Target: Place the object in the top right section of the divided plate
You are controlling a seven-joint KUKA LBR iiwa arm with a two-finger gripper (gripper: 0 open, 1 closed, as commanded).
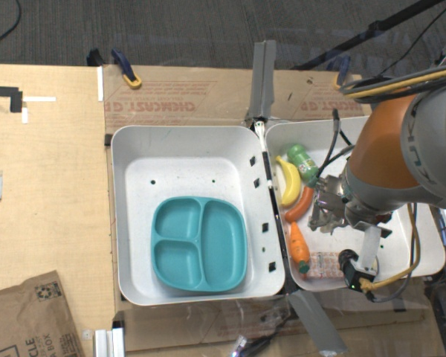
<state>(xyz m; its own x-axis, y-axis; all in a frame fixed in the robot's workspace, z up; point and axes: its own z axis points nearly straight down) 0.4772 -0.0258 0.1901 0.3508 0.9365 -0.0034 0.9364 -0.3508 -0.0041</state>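
Note:
A teal divided plate (201,244) lies in the left white bin (134,155), with three sections and nothing in them. In the right bin (312,129) lie toy foods: a yellow banana (288,181), a green item (303,162), an orange-red piece (299,204) and a carrot (299,247). My gripper (325,216) hangs low over the right bin, just right of the orange-red piece and above the carrot. The wrist hides its fingertips.
A flat packet (323,265) lies at the right bin's front edge. A grey divider bar (263,80) stands between the bins at the back. Cables (379,277) hang off the wrist. A cardboard box (30,318) sits at the front left of the bench.

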